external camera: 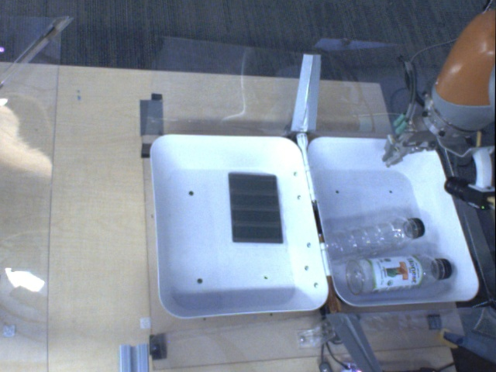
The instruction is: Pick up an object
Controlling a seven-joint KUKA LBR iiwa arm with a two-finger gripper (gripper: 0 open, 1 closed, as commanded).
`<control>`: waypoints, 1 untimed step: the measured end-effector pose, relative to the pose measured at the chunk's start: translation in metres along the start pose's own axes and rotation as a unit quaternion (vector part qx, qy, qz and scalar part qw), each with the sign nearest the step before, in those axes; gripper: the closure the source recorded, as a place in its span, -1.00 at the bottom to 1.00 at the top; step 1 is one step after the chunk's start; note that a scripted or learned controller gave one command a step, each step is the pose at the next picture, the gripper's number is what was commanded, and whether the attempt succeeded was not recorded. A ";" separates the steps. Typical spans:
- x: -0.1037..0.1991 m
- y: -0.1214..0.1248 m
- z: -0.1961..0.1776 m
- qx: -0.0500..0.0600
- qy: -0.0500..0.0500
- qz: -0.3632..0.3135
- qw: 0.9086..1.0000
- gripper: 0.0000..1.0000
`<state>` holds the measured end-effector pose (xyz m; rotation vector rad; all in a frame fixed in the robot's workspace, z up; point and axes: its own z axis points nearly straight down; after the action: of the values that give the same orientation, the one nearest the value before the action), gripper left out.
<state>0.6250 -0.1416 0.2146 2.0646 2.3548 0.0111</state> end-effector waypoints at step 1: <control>-0.040 -0.012 -0.020 0.002 0.000 -0.071 0.997 1.00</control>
<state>0.6179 -0.1829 0.2349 1.8925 2.4981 0.0048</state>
